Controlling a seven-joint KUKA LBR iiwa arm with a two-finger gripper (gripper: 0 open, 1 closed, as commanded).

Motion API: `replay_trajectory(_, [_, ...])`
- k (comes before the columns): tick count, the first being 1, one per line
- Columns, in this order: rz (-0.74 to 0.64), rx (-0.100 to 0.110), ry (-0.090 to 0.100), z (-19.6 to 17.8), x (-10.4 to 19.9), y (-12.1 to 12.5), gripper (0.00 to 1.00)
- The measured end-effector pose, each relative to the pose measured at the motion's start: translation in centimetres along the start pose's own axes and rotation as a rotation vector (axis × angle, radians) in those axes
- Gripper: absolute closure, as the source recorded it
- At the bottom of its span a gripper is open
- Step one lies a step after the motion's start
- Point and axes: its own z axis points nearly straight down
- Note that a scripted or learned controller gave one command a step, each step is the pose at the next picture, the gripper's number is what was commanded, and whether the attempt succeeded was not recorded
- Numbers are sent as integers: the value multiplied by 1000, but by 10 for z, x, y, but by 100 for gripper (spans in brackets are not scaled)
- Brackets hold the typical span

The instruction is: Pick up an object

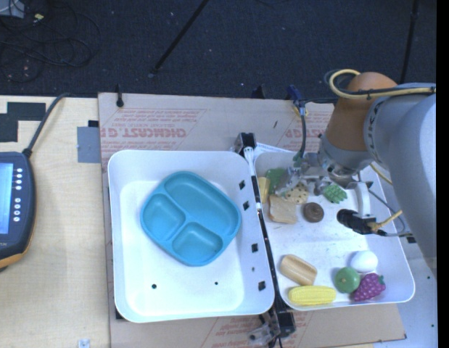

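Claw point(295, 182) hangs low at the right bin's point(398, 296) far-left corner, over the cracker point(283, 209); its opening cannot be told.

Both white bins point(130, 194) look like smooth, slightly glossy plastic, the blue divided plate point(190, 217) matt plastic; the board point(173, 125) beneath is printed brown cardboard

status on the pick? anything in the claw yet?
Done: the arm has reached into the right bin, with the claw low over the toy food at its upper left, near the cheese wedge. In hand: nothing visibly gripped. Left: grasp and lift; corn and grapes lie untouched.
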Motion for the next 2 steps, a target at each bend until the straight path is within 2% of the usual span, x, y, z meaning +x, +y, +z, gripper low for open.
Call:
replay_trajectory(1, [4,0,-22,-2,26,-1,0])
replay_trajectory(2, [6,0,-21,-2,26,-1,0])
